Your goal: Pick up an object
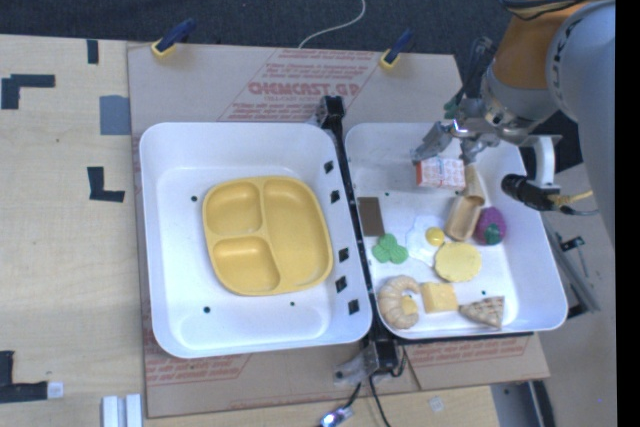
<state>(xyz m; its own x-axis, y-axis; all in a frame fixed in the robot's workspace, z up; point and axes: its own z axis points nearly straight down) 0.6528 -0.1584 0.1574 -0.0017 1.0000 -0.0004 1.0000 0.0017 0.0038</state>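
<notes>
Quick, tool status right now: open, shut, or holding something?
Tool: over the right bin, just above the red-and-white packet; open or shut cannot be told, and nothing is visibly held.

right bin [556, 300] crowded with toy food [458, 262], open floor around yellow tray [267, 235]

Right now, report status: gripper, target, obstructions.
Gripper over right bin, above red-and-white packet. Nothing seen held. Cork-like cylinder and purple toy close beside packet.
</notes>
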